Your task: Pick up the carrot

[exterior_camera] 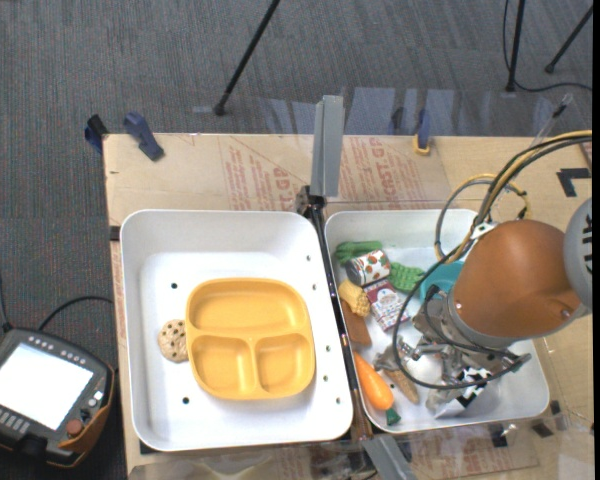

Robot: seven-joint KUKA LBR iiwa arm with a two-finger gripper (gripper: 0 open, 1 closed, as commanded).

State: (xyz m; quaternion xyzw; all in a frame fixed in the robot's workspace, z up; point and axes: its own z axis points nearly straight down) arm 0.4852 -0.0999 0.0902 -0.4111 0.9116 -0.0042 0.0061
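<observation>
Nearest the camera, at the lower left and off the tabletop, a handheld control pendant (42,393) with a pale screen lies on the grey carpet. Along the front of the right bin (536,400) lies the carrot (375,383), orange with a green tip, set at a slant close to the bin's front left corner and just beside the wall that divides the two bins. To its right the hand (442,363) hangs low over the bin floor, near the carrot but apart from it; it is largely hidden beneath the orange band (505,283) of the arm, so the spacing of its parts cannot be told, and nothing is seen held in it. A black-and-white checkered piece (470,383) lies just beside the hand.

In the left bin (140,268) a yellow divided plate (251,336) occupies the middle, with a cookie (173,340) touching its left edge.

Farther back in the right bin lie a corn cob (354,296), two small printed cartons (376,286) and green toy items (358,251).

Beyond the bins, the cardboard-covered tabletop (210,173) carries a grey upright post (327,153) between them, with a blue clamp (140,135) at its far left corner.
</observation>
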